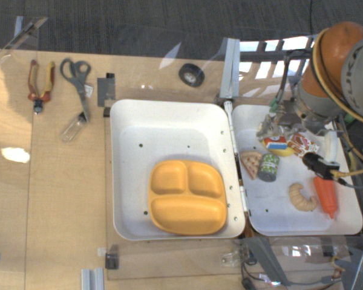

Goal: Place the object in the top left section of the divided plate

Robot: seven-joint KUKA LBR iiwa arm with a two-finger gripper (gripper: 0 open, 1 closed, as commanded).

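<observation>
Bright, sharp, slight plexiglass glare

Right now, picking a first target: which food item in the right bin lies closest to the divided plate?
The pizza slice, against the right bin's left wall. The green can, croissant and carrot lie farther from the yellow divided plate.
</observation>
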